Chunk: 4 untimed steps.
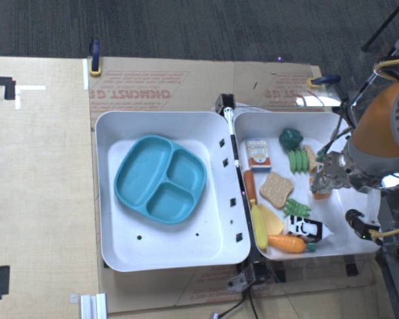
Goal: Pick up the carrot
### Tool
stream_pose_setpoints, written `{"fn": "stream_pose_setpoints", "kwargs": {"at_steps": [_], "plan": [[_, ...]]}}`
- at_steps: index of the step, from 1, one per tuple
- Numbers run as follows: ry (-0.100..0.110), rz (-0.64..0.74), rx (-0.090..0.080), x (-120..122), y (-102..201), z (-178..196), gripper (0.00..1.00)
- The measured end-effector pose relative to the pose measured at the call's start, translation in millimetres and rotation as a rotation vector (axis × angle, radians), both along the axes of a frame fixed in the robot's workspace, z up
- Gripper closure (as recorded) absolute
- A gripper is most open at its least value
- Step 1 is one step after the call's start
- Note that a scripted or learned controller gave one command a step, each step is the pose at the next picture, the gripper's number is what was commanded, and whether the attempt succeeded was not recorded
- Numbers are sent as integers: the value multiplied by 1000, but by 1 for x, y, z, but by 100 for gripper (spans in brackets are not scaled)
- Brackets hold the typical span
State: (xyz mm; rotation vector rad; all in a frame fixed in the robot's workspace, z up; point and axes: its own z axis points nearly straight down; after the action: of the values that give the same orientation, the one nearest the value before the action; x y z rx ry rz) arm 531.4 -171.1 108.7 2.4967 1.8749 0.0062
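The carrot [287, 243] is orange with a green stub at its right end. It lies flat near the front wall of the right bin [332, 248], beside a yellow banana [259, 226]. My gripper [322, 179] hangs low over the right part of that bin, up and to the right of the carrot and well apart from it. A small orange-brown item [321, 193] sits right under the gripper. Whether it is held is unclear from this angle.
The right bin also holds a bread slice [276, 189], a sausage [250, 183], a small carton [257, 153], broccoli [291, 138], a pea pod [298, 159] and a black-and-white tag [306, 227]. A blue divided plate [161, 178] lies in the left bin [110, 244].
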Motion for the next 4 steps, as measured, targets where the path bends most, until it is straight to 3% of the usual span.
{"fn": "stream_pose_setpoints", "kwargs": {"at_steps": [1, 2, 3, 4], "plan": [[1, 0, 0, 0, 0, 0, 0], [16, -124, 21, 58, -29, -15, 0], [19, 121, 12, 28, -22, -17, 0], [16, 54, 12, 35, -29, -17, 0]]}}
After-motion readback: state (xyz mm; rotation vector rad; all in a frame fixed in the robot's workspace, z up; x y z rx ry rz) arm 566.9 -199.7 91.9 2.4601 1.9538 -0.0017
